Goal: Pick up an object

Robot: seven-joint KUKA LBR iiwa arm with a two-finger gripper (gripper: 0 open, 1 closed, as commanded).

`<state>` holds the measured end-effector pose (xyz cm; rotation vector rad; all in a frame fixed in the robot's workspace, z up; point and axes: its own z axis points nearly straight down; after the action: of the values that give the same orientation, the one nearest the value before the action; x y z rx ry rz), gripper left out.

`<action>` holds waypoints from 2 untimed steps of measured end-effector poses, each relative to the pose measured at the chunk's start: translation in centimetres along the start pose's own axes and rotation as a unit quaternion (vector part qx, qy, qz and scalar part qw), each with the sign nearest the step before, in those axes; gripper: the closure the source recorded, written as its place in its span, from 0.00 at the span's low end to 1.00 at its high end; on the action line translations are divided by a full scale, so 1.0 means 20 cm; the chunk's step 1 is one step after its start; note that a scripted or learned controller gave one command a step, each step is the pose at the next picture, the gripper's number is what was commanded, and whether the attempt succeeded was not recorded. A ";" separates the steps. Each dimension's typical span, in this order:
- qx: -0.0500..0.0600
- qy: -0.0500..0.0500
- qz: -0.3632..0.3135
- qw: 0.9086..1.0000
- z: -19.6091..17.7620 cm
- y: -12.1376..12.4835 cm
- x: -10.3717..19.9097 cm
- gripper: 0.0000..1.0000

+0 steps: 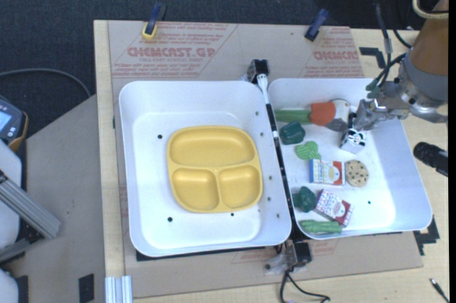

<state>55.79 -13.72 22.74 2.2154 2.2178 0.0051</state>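
The claw (360, 122) hangs over the right white bin (399, 205), and whether it is open or closed I cannot tell, with the small black-and-white cube (353, 141) just below it and the orange carrot-like toy (323, 113) just to its left.

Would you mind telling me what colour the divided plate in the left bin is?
The divided plate is yellow, seen plainly in the camera view.
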 end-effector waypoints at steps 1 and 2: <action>0.001 0.001 -0.002 1.000 0.02 0.13 0.19 1.00; 0.001 0.002 -0.003 1.000 -0.03 0.22 0.46 1.00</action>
<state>60.15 -4.61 23.37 2.2123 2.2270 0.0066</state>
